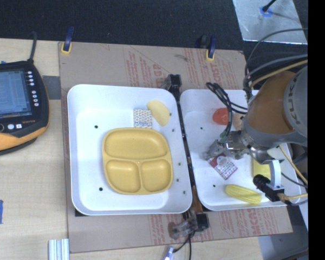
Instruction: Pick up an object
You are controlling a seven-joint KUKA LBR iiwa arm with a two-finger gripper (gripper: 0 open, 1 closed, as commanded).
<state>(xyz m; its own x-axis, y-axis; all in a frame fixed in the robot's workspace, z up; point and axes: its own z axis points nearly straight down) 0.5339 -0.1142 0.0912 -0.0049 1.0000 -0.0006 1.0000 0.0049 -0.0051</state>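
in the right bin point(206, 199), a yellow corn-like piece point(242, 193) lies at five o'clock, nearest the camera. just beyond it the gripper point(221, 151) hangs over a red-checked packet point(225, 167) at bin centre; i cannot tell its opening or whether it grips anything. farther, a red object point(220, 115) sits at twelve o'clock.

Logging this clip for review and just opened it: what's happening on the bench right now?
The arm reaches in over the right bin, its tool low beside a small red-and-white packet. Nothing visibly sits in its grip. A red ball and a yellow banana also lie in that bin. The left bin holds a yellow divided plate, another packet and a pale yellow piece.
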